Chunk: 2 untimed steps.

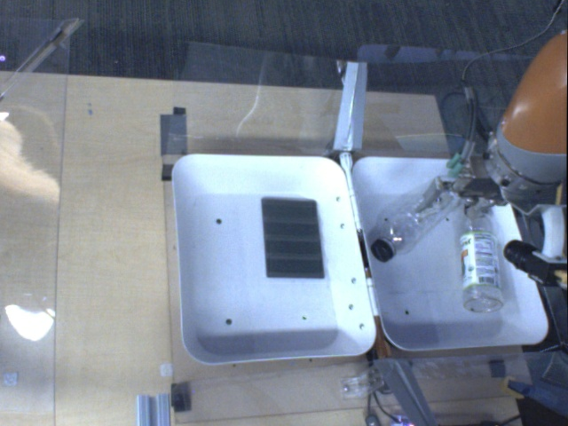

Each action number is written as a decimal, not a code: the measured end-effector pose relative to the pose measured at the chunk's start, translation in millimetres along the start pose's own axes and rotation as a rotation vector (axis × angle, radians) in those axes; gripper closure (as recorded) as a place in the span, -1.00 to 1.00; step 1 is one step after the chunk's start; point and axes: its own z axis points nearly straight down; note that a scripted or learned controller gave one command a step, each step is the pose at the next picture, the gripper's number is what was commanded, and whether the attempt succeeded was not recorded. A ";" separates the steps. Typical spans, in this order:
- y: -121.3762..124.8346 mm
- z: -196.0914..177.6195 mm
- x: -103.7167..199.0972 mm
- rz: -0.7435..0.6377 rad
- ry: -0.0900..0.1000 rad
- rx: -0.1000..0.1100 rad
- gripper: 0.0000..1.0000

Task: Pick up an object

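Down at the near edge of the bench: small metal and clear bits, too blurry to name. Just behind, two white bins side by side. In the left bin, one flat dark pad with ridges. In the right bin, two bottles. Black-cap bottle on its side, long way slanted, cap toward the left bin and the near side, other end up toward the tool. See-through body, so hard to tell where it stops. Label bottle just to the right, also on its side, long way running near to far. Tool at the far end of the black-cap bottle, mixed up with wires and shine; cannot tell if spread or pressed together, nor if touching the bottle. Arm cut off at the right.
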 end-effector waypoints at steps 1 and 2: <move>44.6 80.1 -53.1 -0.088 0.000 0.002 -1.00; 45.3 130.7 -120.2 -0.086 -0.002 -0.003 -1.00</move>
